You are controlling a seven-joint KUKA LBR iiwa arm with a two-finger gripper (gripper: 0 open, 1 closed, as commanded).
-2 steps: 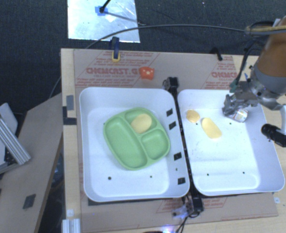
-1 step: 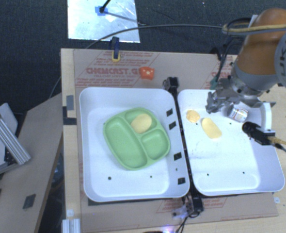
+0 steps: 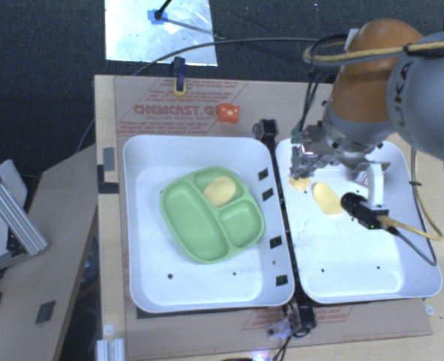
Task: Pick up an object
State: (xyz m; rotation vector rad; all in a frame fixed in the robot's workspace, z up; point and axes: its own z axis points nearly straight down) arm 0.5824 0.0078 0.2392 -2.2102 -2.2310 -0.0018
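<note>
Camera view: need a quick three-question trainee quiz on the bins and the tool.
1. True or false: the green tray sits in the view's left bin.
2. The yellow piece on that tray lies: A) in the long compartment; B) in a small compartment; C) off the tray, on the bin floor.
3. Fill in: the tool is over the view's ____ bin.
Key: 1 true; 2 B; 3 right bin.
</note>
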